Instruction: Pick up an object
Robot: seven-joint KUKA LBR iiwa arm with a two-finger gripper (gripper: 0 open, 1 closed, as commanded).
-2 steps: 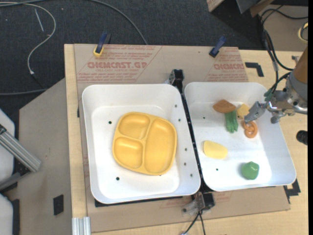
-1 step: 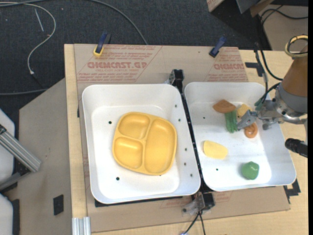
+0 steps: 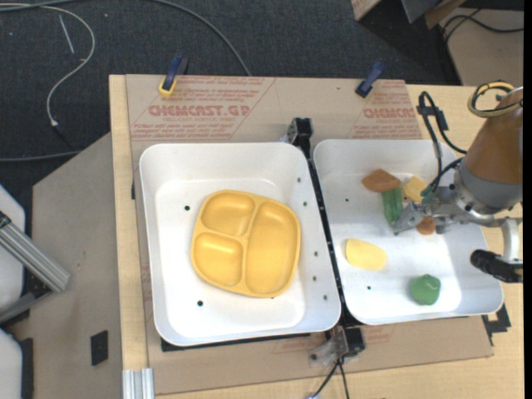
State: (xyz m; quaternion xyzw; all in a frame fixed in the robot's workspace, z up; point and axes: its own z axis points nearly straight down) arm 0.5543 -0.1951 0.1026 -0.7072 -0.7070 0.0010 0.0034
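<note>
The right bin (image 3: 465, 304) holds several small items. A brown piece (image 3: 381, 179) lies at its back, with a long green piece (image 3: 391, 204) and a small yellow piece (image 3: 413, 189) just in front of it. A pale yellow piece (image 3: 366, 254) lies in the middle and a round green piece (image 3: 425, 289) near the front. My gripper (image 3: 413, 219) is low in this bin, right beside the long green piece, with a small orange-red piece (image 3: 426, 228) at its tip. Nothing is visibly lifted.
The left bin (image 3: 166, 223) holds a yellow divided plate (image 3: 247, 243). The arm (image 3: 496, 158) leans in over the right bin's right edge. Black cables (image 3: 432, 119) run behind the right bin. Blue clamps (image 3: 173, 73) grip the board's back edge.
</note>
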